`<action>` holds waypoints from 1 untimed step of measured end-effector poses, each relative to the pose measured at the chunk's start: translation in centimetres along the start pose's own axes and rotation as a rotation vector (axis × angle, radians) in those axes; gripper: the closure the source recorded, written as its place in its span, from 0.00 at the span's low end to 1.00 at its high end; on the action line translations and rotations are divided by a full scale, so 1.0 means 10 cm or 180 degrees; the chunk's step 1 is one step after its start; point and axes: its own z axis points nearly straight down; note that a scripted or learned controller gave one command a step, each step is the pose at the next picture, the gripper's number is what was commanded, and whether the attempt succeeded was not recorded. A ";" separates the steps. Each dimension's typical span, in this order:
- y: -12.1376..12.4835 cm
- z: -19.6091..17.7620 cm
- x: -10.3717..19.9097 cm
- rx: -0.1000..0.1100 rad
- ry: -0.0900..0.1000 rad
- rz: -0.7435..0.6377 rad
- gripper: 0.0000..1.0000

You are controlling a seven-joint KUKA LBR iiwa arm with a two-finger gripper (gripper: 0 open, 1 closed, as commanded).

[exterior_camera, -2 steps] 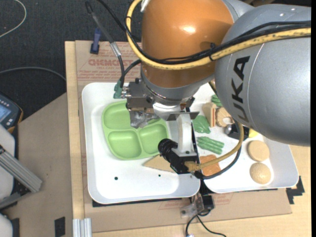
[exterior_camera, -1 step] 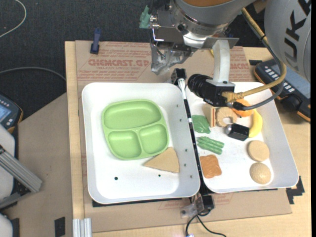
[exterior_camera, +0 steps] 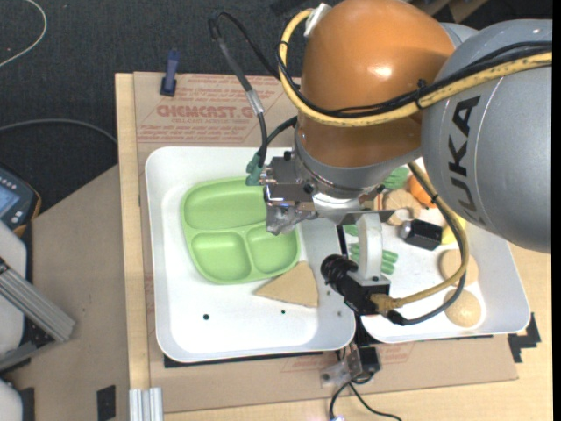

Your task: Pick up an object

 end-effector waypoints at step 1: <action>0.02 -1.83 -0.27 -0.0124 0.0043 -0.0006 1.00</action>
